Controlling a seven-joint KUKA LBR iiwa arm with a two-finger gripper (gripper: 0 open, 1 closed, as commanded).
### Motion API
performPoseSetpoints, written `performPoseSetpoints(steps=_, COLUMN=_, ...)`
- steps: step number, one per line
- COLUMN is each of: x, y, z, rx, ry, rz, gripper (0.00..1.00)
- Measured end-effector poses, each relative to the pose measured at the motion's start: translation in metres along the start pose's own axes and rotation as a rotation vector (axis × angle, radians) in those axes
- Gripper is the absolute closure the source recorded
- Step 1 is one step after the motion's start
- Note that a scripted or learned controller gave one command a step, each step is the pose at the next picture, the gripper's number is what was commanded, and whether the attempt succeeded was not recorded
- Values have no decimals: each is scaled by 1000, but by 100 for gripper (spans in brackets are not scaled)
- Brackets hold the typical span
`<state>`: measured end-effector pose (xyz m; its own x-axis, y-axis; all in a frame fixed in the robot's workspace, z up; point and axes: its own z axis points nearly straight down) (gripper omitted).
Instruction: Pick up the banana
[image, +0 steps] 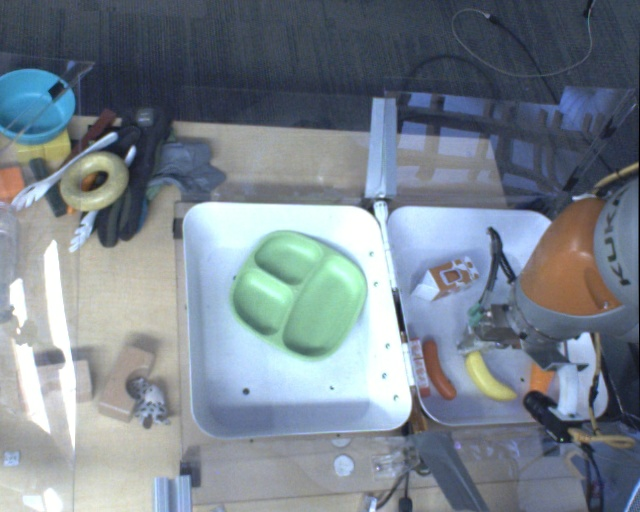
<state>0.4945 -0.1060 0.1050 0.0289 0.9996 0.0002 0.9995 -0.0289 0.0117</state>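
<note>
**Banana within reach, grasp not yet made**

Banana (490, 377) lies near the front of the right bin (440, 225), curved and flat on the floor, with a red sausage (438, 368) just beside it on its left and a small carton (452, 277) further back. The end effector (490, 325) hangs just above the banana's upper end — whether it is apart or together I cannot tell. The step in hand looks like the final approach. Next, I judge, it must settle astride the fruit's middle and stay off the sausage before closing. The green divided plate (298, 294) sits in the left bin (210, 300), well apart.
</note>
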Motion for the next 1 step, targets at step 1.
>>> performPoseSetpoints(steps=1, x=51, y=24, z=-80, rx=4, ry=0, rz=-18, gripper=100)
